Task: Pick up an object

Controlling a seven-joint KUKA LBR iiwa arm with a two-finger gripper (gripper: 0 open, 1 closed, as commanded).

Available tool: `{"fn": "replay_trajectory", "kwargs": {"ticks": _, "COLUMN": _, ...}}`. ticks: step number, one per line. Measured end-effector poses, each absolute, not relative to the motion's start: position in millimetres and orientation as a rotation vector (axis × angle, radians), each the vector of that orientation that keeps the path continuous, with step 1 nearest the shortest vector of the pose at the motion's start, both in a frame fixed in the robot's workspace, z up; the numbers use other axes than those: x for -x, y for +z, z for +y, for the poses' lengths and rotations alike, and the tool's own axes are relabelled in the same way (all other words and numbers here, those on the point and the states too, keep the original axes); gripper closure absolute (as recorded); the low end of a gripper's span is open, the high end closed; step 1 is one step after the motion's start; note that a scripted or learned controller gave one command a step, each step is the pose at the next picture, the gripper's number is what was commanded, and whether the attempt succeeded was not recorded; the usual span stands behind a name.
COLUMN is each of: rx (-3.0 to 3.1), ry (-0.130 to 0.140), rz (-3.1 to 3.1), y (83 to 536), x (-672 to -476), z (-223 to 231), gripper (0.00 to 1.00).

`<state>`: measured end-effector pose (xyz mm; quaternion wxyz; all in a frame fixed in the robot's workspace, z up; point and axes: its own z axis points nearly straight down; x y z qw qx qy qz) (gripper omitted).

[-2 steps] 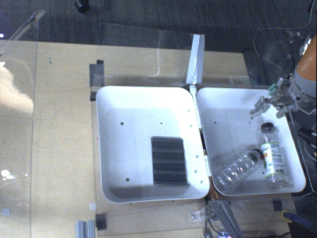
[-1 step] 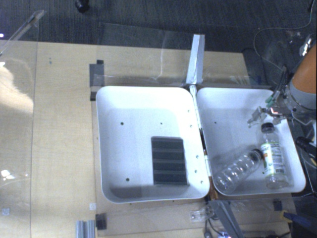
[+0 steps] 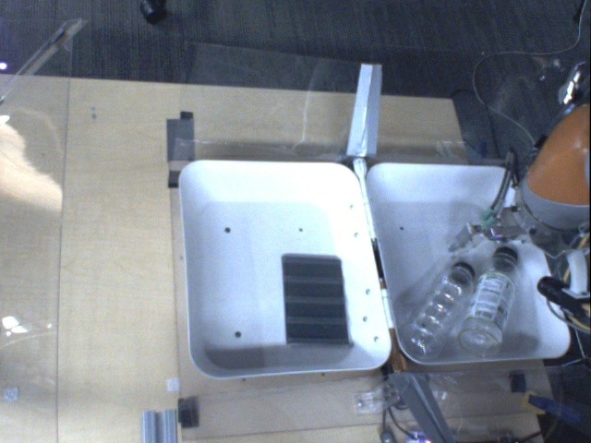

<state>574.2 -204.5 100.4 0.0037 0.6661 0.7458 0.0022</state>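
- Tabletop (image 3: 111,275): you see two white bins.
- Left bin (image 3: 231,201): a black ridged block (image 3: 315,299).
- Right bin (image 3: 416,201): two clear bottles (image 3: 466,307) touching; either may roll from a pinch.
- Gripper (image 3: 488,231) just above them; jaws' state unclear.

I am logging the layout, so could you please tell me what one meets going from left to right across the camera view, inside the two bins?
Left bin → black ridged block → right bin → first clear bottle → second clear bottle.
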Motion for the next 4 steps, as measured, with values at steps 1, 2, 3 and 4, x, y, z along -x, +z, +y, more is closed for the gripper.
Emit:
{"fn": "replay_trajectory", "kwargs": {"ticks": 1, "rx": -1.64, "ry": 0.007, "rz": 2.664, "y": 89.3, "x": -559.2, "z": -188.5, "gripper": 0.0}}
{"fn": "replay_trajectory", "kwargs": {"ticks": 2, "rx": -2.065, "ry": 0.01, "rz": 2.353, "y": 88.3, "x": -575.6, "z": -200.9, "gripper": 0.0}}
{"fn": "replay_trajectory", "kwargs": {"ticks": 3, "rx": -2.057, "ry": 0.019, "rz": 2.35, "y": 101.3, "x": -578.8, "z": -199.6, "gripper": 1.0}}
{"fn": "replay_trajectory", "kwargs": {"ticks": 4, "rx": -2.057, "ry": 0.018, "rz": 2.35, "y": 101.2, "x": -578.7, "z": -199.8, "gripper": 0.0}}
